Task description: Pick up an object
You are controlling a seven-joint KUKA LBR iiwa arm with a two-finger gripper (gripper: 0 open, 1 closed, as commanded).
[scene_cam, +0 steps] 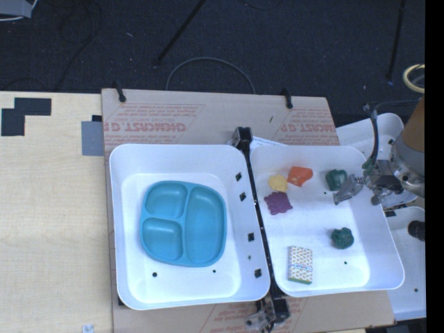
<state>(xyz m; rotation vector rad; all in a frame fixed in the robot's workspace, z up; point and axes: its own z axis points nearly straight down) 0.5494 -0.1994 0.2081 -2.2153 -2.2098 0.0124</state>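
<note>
The right bin point(378, 272) holds several small items: a yellow piece point(278, 182), an orange piece point(300, 175), a purple piece point(277, 202), a green lump point(336, 178), a darker green lump point(342, 238) and a patterned small box point(300, 263). My gripper point(362, 191) hangs over the bin's right side, just right of the green lump. It is open, with its fingers spread and nothing between them.
The left bin point(125, 165) holds a blue divided plate point(184, 223). A black divider point(253, 214) runs between the bins. Cardboard point(208, 120) lies under both bins, and a light wooden bench top point(48, 214) stretches to the left.
</note>
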